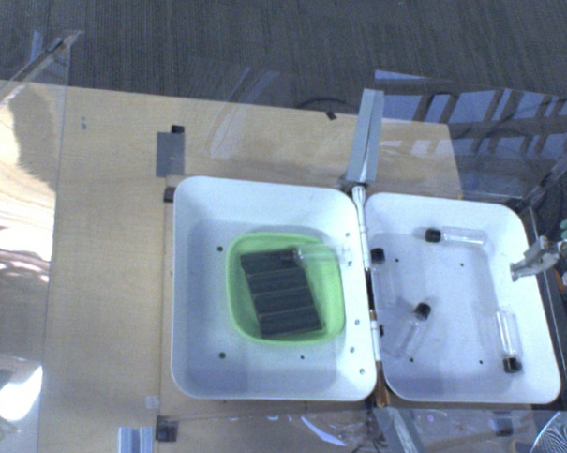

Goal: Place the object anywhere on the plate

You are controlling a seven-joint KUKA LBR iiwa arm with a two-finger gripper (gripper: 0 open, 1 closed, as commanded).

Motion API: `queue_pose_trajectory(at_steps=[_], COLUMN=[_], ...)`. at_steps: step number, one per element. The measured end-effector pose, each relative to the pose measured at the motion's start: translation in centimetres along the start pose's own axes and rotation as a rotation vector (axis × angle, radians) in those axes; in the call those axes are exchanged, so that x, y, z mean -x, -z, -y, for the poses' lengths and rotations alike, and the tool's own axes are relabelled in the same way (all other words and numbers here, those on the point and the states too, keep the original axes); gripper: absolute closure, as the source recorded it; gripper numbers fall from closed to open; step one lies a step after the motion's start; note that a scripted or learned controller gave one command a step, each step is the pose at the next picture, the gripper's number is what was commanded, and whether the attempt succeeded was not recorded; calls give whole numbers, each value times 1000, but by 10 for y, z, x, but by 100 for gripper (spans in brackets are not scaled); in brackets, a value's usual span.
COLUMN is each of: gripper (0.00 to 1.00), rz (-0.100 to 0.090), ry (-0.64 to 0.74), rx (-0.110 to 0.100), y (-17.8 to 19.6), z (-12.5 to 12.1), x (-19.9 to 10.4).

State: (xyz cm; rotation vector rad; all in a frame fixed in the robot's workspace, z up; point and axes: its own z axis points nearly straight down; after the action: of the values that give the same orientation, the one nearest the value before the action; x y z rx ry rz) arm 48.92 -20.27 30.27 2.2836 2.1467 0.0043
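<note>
Progress on the task is judged to be slight: the green plate (pixel 329 298) in the left bin (pixel 193 264) already carries a dark ridged block (pixel 279 292), but none of the clear vials is seen on it. The gripper (pixel 545 258) is glimpsed at the far right rim of the right bin (pixel 445 383), where only a pale, thin part of the tool is made out; whether it is spread wide, drawn narrow or closed on anything cannot be told, and nothing is seen held in it.

Three small clear vials with black caps are found in the right bin, and which of them is meant as the object is not settled by the view. Nearest the tool, just inward and toward the front edge of the bench, a capped vial (pixel 507 343) lies along the bin's right side. Farther inward from the tool, near the back wall, a second vial (pixel 455 237) lies on its side. Farthest from the tool, close to the wall shared by the bins, a third vial (pixel 413 325) is seen, possibly tilted, though glare makes this uncertain.

Everything is therefore left to do: a vial has to be grasped, lifted, carried across the shared wall away from the tool's side, and set on the plate, where free green rim remains around the block.
</note>
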Motion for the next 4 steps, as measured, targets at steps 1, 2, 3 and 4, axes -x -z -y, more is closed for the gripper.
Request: queue_pose_trajectory(at_steps=[1,2,3,4], gripper=[0,0,0,0], rz=[-1,1,0,-1], ry=[-63,-130,12,249], rx=[1,6,2,1], y=[-4,76,61,20], z=[0,-1,0,0], x=[-5,-1,-8,-5])
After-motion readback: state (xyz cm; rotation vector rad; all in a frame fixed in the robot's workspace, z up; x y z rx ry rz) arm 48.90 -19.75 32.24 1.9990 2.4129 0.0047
